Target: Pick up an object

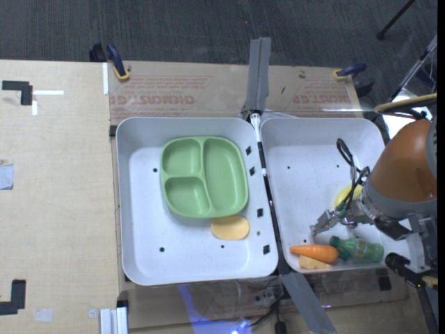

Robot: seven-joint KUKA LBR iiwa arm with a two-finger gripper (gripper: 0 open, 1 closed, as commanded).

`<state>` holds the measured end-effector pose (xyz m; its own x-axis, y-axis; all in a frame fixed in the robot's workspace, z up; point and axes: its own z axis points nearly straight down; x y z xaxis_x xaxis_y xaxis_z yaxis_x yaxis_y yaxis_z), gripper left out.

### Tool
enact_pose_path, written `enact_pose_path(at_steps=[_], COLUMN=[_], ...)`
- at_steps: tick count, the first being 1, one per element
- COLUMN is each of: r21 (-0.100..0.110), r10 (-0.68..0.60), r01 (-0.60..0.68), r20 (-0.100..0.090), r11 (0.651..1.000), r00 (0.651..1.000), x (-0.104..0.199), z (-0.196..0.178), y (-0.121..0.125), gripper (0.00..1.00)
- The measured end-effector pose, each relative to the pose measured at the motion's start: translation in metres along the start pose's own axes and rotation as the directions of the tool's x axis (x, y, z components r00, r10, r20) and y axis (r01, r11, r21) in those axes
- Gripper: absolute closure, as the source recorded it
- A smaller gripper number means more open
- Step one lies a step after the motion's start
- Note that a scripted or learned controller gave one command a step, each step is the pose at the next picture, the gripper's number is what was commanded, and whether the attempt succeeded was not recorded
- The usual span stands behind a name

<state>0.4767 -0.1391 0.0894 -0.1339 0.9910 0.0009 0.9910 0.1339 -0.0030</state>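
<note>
The arm (410,169) runs off the right edge, and its orange bulk covers the right wall of the right bin (299,158) and most of a yellow thing (343,197) beside it. The end effector (332,221) is small and cluttered with cable, so its fingers' spacing cannot be judged. The green bottle (358,249) is blurred.

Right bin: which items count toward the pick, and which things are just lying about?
In play, beside the gripper:
- carrot
- green bottle
- yellow object

Lying about, in the left bin:
- green divided plate
- yellow piece
</note>
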Motion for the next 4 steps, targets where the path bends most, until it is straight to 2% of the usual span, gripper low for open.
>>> enact_pose_path(at_steps=[1, 2, 3, 4], r21=[0.001, 0.005, 0.0, 0.001], r10=[0.258, 0.26, 0.249, 0.608], r01=[-0.258, -0.26, -0.249, -0.608], r20=[0.001, 0.001, 0.002, 0.003], r11=[0.966, 0.966, 0.968, 0.794], r00=[0.966, 0.966, 0.968, 0.794], x=[-0.006, -0.007, -0.077, -0.024], z=[0.0, -0.006, -0.133, -0.143], y=[0.036, 0.035, -0.007, -0.002], gripper=[0.0, 1.0, 1.0, 1.0])
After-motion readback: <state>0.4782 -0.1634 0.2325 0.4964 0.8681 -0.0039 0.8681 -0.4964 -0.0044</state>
